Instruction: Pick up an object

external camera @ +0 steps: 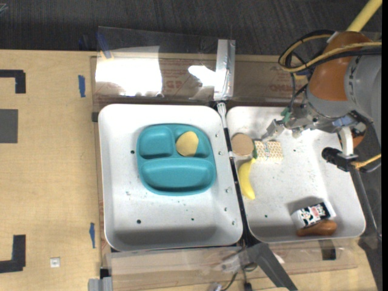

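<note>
My gripper (280,126) hangs over the back of the right bin (339,193), reaching in from the grey arm with the orange band (330,80) at the upper right. Just below and to its left lie a checked cracker-like piece (269,151) and a round tan disc (242,144). Along the bin's left wall lies a yellow banana (246,179). A small black-and-white carton (314,213) rests on a brown sausage-shaped piece (319,227) at the front right. Nothing is visibly held.
The left bin (115,180) holds a teal divided plate (176,174) with a yellow round item (187,142) in its upper right compartment. A clear plastic sheet (163,71) stands behind the bins. Yellow and black cables (303,47) loop by the arm.
</note>
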`<state>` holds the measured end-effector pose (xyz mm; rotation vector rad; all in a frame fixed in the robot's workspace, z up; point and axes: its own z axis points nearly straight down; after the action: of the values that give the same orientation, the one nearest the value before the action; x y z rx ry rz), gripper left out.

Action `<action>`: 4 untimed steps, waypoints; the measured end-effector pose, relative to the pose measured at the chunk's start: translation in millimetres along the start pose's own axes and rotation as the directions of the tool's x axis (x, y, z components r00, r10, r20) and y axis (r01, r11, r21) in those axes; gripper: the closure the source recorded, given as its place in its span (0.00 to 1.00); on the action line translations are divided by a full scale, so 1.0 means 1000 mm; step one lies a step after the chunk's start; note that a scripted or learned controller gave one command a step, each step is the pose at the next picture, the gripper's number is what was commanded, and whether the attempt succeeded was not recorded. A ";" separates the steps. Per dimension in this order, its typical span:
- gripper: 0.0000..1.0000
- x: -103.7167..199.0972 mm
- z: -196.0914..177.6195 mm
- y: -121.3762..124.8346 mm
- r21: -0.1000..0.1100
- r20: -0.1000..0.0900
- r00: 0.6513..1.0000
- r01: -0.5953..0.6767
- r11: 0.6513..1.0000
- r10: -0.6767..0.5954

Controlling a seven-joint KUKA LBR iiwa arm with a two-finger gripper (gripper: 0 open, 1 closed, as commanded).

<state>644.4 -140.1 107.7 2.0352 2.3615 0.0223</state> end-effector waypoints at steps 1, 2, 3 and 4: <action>0.00 0.029 0.012 -0.021 0.007 -0.001 1.000 -0.017 1.000 0.017; 0.00 0.047 0.011 -0.049 0.003 -0.002 0.999 -0.038 0.999 0.038; 0.00 0.048 0.010 -0.078 0.001 -0.004 0.996 -0.091 0.996 0.091; 0.00 0.042 0.010 -0.102 0.001 -0.004 0.996 0.091 0.996 -0.091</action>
<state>538.1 -113.6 94.8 1.9272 2.4547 0.0227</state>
